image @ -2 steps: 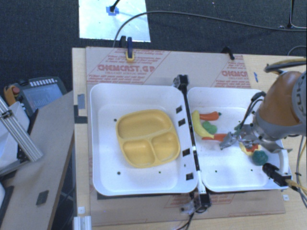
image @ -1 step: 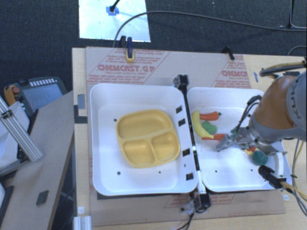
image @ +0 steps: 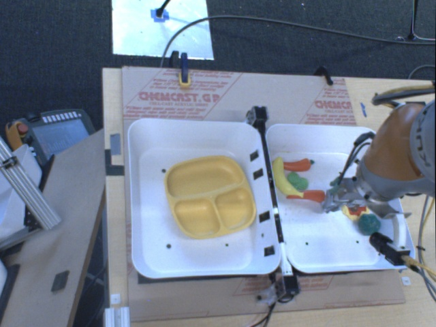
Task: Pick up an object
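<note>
In the right bin (image: 320,254) lie several toy foods. A yellow banana (image: 278,174) rests by the bin's left wall. An orange-red carrot (image: 298,164) lies beside it, with a green piece (image: 298,181) below. A second orange-red piece (image: 312,196) lies lower, pointing right. My gripper (image: 332,201) is down in the bin at that piece's right end, close to or touching it. A yellow and red piece (image: 355,212) and a teal ball (image: 369,224) sit just right of the gripper, partly hidden by the wrist.
The left bin (image: 146,182) holds a yellow divided tray (image: 208,196). A black divider (image: 267,182) runs between the bins. The grey arm with its orange band (image: 402,152) covers the right bin's right side. Cables trail near the front right corner (image: 395,251).
</note>
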Motion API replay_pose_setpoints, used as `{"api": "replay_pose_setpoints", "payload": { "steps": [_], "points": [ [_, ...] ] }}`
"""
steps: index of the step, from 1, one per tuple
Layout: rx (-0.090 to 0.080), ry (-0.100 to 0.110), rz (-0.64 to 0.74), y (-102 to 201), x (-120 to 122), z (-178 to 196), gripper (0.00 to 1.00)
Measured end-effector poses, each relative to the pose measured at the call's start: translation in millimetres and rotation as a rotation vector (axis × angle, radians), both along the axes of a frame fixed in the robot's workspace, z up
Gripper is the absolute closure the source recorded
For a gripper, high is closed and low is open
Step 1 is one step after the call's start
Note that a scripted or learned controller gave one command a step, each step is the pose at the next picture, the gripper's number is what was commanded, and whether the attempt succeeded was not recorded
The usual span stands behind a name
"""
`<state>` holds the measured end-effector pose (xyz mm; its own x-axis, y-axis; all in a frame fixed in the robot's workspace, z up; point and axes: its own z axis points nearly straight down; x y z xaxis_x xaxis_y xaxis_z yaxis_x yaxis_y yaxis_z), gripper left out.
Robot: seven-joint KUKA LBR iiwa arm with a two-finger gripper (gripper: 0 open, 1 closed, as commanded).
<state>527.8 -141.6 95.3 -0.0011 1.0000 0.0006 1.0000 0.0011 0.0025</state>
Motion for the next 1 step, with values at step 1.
{"api": "replay_pose_setpoints", "payload": {
  "steps": [1],
  "points": [
    [-0.002, -0.002, 0.002, 3.3, -2.6, 44.4, 1.0]
  ]
}}
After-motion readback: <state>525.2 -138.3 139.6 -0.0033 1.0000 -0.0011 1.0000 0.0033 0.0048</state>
